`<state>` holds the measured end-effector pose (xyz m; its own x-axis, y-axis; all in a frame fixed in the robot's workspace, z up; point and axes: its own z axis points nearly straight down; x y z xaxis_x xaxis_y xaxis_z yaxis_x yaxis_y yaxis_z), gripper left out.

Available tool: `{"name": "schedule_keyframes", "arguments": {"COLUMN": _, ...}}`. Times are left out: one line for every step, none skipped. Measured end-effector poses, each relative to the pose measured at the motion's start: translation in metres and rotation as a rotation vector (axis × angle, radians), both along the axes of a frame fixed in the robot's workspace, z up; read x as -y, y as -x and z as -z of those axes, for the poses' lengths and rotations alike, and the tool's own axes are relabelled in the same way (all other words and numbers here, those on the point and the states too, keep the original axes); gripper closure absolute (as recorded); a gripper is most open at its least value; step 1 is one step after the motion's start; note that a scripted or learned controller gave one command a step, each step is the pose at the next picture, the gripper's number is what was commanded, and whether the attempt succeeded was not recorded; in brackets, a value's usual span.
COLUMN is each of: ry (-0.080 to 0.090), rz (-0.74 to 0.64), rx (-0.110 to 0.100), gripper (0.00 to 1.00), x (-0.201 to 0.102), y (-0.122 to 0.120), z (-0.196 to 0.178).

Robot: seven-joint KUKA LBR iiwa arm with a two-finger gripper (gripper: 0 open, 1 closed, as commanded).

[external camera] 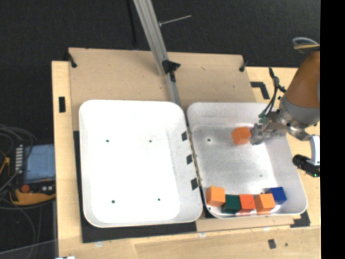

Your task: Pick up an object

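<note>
Well below your gripper [257, 135], blocks [245, 200] line the bin's [226, 112] near wall — its grip unreadable; orange cube [241, 135] beside it looks light, rigid — take flat sides.

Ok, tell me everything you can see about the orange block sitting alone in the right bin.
The orange block looks like a small matte cube. It lies in the upper half of the right bin, apart from the row of blocks along the near wall. The pincer sits right against its right side; contact is likely but unclear.

Gripper [257, 135] over right bin [237, 166], touching an orange block [241, 135]; grasp unclear. Five blocks [247, 200] line that bin's near wall: orange, green, orange, orange, blue.
</note>
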<state>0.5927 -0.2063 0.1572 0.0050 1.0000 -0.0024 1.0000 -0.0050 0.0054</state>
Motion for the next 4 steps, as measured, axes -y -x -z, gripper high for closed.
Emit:
{"name": "schedule_keyframes", "arguments": {"ry": -0.001, "rz": -0.009, "rx": 0.002, "gripper": 1.0, "x": -0.007, "y": -0.007, "z": -0.057}}
{"name": "schedule_keyframes", "arguments": {"ry": 0.0, "rz": -0.011, "rx": 0.002, "gripper": 1.0, "x": -0.006, "y": -0.008, "z": -0.109}}
{"name": "schedule_keyframes", "arguments": {"ry": -0.002, "rz": -0.011, "rx": -0.006, "gripper": 1.0, "x": -0.05, "y": -0.021, "z": -0.101}}
{"name": "schedule_keyframes", "arguments": {"ry": -0.003, "rz": -0.011, "rx": -0.008, "gripper": 1.0, "x": -0.093, "y": -0.031, "z": -0.093}}
